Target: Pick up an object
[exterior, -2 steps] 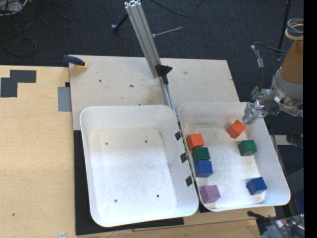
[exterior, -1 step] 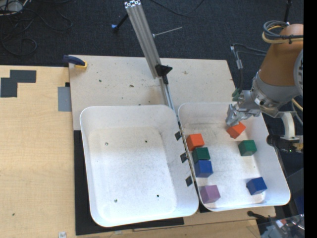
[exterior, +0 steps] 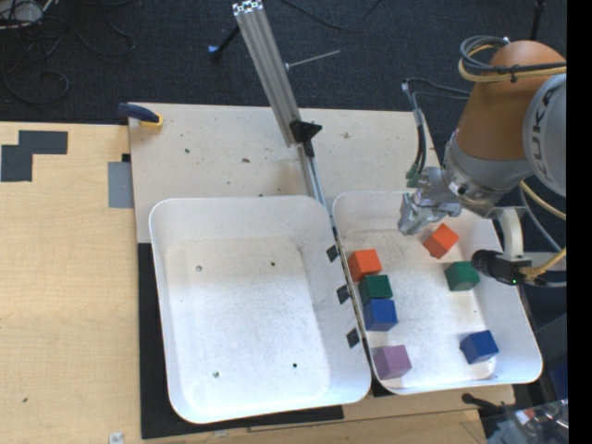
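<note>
A robot arm's tool (exterior: 421, 213) hovers over the right bin (exterior: 518, 359), just beside an orange block (exterior: 440, 240); whether it is apart or together cannot be told. Approach step, seemingly; next calls for descending squarely onto that block

Single fixed camera, mounted high above the bench (exterior: 222, 146), looking down at a slant. Both white bins sit in the lower half of frame: left bin (exterior: 176, 239) centre-left, right bin (exterior: 518, 359) lower right. Dark floor fills the top strip. Arm (exterior: 504, 109) enters from upper right. Mid distance, whole bench area covered, no close-up detail.
</note>
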Robot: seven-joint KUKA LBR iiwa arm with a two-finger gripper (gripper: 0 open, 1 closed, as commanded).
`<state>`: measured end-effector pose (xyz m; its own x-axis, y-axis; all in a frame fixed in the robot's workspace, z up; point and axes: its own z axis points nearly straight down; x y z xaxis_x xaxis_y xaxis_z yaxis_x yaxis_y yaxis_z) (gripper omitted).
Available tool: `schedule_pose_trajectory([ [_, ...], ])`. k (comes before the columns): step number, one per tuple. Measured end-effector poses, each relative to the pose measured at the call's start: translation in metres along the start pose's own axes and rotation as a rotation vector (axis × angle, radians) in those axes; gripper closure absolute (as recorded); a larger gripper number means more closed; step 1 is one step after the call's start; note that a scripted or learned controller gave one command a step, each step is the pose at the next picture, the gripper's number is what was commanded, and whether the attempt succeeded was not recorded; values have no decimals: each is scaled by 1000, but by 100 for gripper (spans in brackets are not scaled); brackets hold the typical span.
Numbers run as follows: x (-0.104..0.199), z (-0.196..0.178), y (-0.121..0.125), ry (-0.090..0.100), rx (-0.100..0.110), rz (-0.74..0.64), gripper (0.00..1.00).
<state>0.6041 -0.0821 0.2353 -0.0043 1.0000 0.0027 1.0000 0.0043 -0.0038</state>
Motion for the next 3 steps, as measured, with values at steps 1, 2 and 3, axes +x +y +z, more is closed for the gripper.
schedule_pose_trajectory([
  [1, 46, -4, 5, -1, -1, 0, 100],
  [2, 89, 4, 2, -1, 0, 1, 100],
  [3, 132, 4, 3, -1, -1, 2, 100],
])
